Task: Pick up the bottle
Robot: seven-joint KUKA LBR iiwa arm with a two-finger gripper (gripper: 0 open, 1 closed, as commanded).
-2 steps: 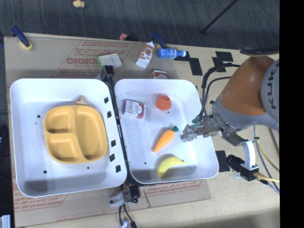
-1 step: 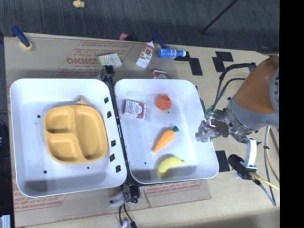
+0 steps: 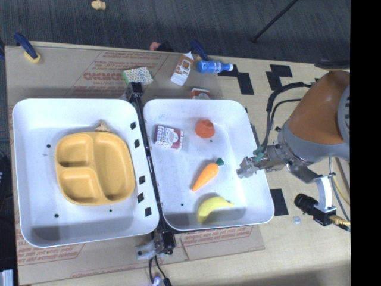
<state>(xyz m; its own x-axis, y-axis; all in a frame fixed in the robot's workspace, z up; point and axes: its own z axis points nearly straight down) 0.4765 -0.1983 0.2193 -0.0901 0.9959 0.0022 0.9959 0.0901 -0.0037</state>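
A: Progress? Bottle (image 3: 213, 67) lies on the bench beyond the right bin (image 3: 253, 130), outside it, not picked.

B: Gripper (image 3: 249, 168)?

A: At that bin's right rim, well apart from the bottle (carrot (image 3: 206, 175) is closer). Jaw opening: cannot tell. Nothing visibly held. Whole reach and grasp left.

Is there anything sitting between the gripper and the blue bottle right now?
Nothing visible blocks it. The bottle lies on the bench beyond the right bin's far rim, outside both bins. The gripper hovers by that bin's right rim; between them are only the rim and bare bench.
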